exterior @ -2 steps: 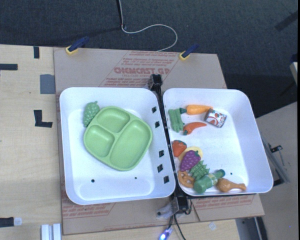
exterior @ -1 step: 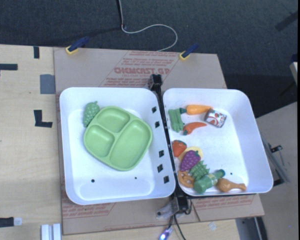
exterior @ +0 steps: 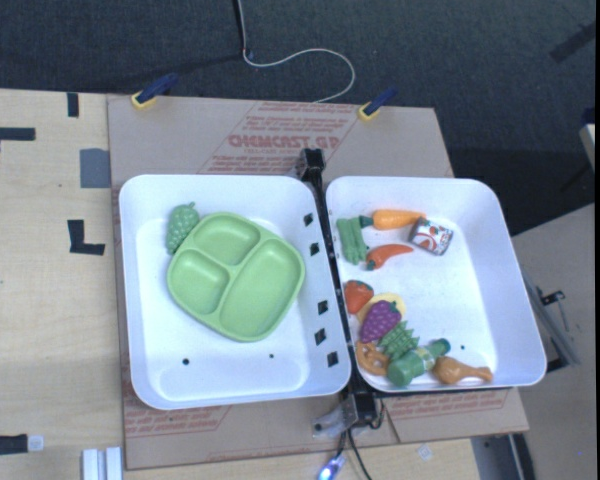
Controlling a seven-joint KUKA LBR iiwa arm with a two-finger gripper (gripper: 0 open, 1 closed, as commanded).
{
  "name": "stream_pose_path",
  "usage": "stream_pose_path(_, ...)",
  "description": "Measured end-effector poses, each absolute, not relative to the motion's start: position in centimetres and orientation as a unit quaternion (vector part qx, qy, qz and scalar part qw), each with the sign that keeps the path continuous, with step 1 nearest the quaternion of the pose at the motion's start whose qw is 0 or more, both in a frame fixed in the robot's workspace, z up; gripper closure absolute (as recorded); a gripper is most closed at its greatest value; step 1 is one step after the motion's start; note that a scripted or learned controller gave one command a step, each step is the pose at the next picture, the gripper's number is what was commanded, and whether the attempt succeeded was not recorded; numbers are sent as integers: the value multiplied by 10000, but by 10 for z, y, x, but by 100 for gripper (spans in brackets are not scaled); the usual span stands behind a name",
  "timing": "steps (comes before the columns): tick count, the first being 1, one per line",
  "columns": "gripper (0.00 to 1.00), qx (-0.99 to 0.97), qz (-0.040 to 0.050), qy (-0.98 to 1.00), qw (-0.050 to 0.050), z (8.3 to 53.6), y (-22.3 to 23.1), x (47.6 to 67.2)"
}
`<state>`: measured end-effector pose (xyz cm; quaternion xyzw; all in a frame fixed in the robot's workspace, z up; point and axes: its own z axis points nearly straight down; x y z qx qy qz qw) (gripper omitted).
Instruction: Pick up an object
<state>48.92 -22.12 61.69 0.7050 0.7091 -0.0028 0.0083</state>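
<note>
A green plate (exterior: 236, 288) is lying in the left bin (exterior: 145, 368), beside green grapes (exterior: 182, 226). Toy food, including a carrot (exterior: 396, 219) and can (exterior: 431, 236), is sitting in the right bin (exterior: 500, 298).

Green plate (exterior: 236, 290); white bins (exterior: 150, 228)

bench (exterior: 40, 298): pale wood | cardboard sheet (exterior: 270, 138) lies on it; two white bins (exterior: 140, 268) rest on cardboard

The arm's colours, shape, cables and markings cannot be told from the camera view here.
</note>
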Motion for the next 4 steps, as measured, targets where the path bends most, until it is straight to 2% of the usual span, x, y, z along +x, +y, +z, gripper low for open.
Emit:
stream_pose_path(1, 100, 7075, -38, 7067, -79, 376, -223, 482)
stream_pose_path(2, 100, 7053, 39, 7088, 86, 537, -199, 486)
stream_pose_path(3, 100, 7076, -15, 7067, -15, 485, -225, 484)
stream_pose_path(4, 100, 7070, -16, 7072, -23, 430, -223, 492)
